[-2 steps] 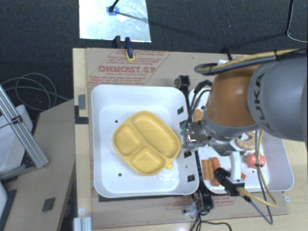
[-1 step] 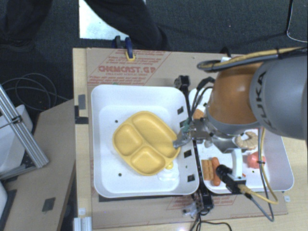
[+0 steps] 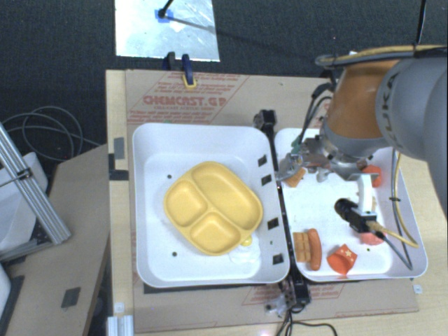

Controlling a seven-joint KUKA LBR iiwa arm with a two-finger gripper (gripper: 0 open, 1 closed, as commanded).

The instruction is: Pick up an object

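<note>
My gripper [image 3: 297,165] hangs over the far left corner of the right bin [image 3: 402,219], close to the wall between the two bins. A small orange-brown piece [image 3: 295,178] lies right under or against its tip; whether it is held is hidden. Near the right bin's front lie a pair of sausages [image 3: 309,248] and a red wedge [image 3: 342,258]. A red-orange piece [image 3: 374,176] peeks out from under the arm on the right, and another reddish piece [image 3: 371,239] lies at the front right.
The left bin [image 3: 150,187] holds a yellow three-compartment plate [image 3: 212,206]. Black clips line the divider [image 3: 273,187] between the bins. The grey arm with its orange band [image 3: 360,96] covers the back of the right bin.
</note>
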